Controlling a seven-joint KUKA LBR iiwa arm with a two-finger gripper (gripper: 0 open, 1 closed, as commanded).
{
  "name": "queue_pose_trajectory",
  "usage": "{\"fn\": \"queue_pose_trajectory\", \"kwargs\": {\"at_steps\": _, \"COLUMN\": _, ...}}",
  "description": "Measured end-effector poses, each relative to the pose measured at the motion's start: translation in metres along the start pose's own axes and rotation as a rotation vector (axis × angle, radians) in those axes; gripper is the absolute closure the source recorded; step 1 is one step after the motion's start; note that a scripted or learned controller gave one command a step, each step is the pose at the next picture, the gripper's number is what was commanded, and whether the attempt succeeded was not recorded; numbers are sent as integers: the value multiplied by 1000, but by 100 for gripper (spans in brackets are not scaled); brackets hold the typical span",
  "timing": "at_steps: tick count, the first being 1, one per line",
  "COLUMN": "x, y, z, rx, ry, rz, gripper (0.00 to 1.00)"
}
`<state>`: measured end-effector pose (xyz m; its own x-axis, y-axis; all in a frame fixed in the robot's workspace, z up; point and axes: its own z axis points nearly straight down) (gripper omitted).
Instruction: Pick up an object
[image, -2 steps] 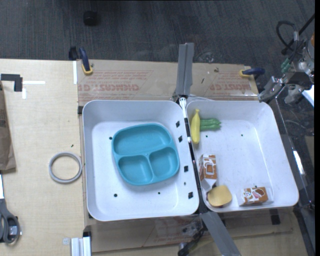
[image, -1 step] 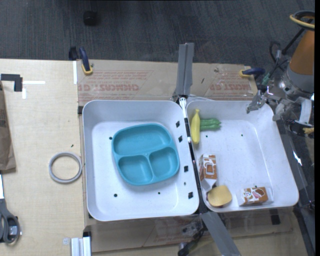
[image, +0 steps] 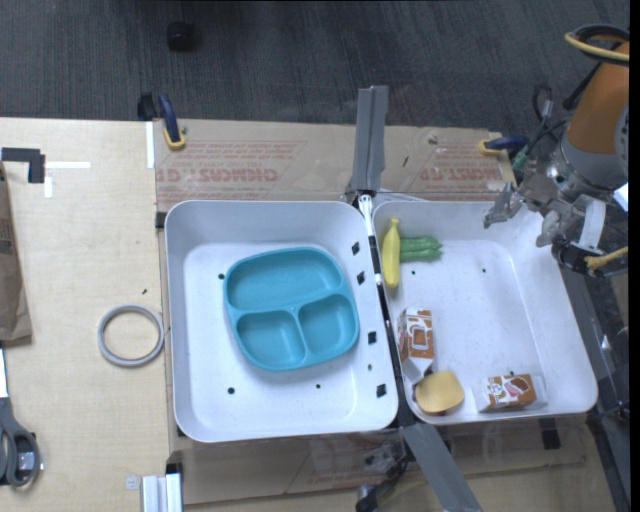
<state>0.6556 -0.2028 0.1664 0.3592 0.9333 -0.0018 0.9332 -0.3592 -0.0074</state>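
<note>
- Yellow banana (image: 390, 254) lies in the right bin (image: 560, 330) by its left wall, long axis running top to bottom.
- Green vegetable (image: 420, 248) lies touching it, pointing right.
- Gripper (image: 522, 205) hovers over the bin's far right corner, holding nothing; its opening cannot be told.

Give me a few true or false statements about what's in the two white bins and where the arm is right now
1. The blue divided tray lies in the left bin. True.
2. The yellow banana lies in the left bin. False: it is in the right bin, by the divider.
3. The end effector is over the right bin's far right corner. True.
4. The end effector holds the green item. False: that item lies beside the banana, apart from the arm.
5. Two small cartons lie in the right bin. True.
</note>
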Motion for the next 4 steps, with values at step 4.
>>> {"fn": "queue_pose_trajectory", "kwargs": {"at_steps": 4, "x": 99, "y": -34, "z": 70, "rx": -4, "ry": -1, "rz": -805, "gripper": 0}}
